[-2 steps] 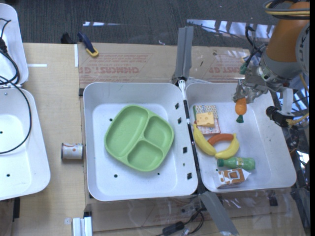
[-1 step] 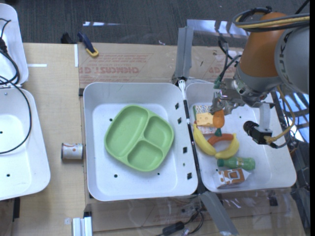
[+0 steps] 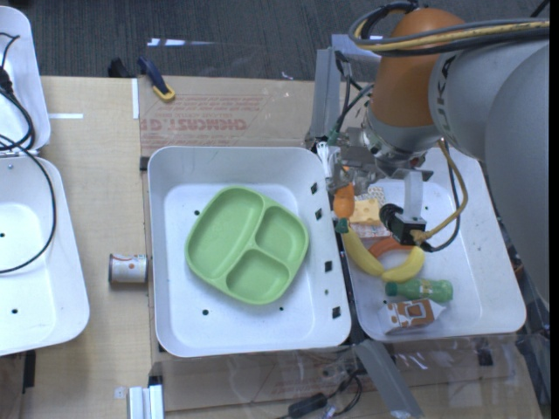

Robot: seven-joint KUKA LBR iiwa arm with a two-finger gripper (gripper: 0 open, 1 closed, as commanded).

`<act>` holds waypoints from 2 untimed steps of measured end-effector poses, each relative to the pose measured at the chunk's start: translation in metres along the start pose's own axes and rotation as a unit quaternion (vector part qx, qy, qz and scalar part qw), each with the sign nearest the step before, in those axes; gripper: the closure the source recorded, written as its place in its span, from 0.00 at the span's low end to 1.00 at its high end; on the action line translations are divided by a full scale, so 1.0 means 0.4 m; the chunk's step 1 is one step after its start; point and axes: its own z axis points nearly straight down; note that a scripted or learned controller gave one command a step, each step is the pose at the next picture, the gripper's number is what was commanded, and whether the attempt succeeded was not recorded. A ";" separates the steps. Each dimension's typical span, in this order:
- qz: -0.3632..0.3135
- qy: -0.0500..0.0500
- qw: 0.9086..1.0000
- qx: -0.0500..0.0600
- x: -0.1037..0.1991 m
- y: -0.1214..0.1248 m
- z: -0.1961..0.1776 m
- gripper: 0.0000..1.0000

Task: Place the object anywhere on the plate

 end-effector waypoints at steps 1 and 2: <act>-0.099 0.000 0.995 0.000 -0.003 -0.091 -0.087 1.00; -0.136 0.000 0.991 0.000 0.178 -0.061 0.001 1.00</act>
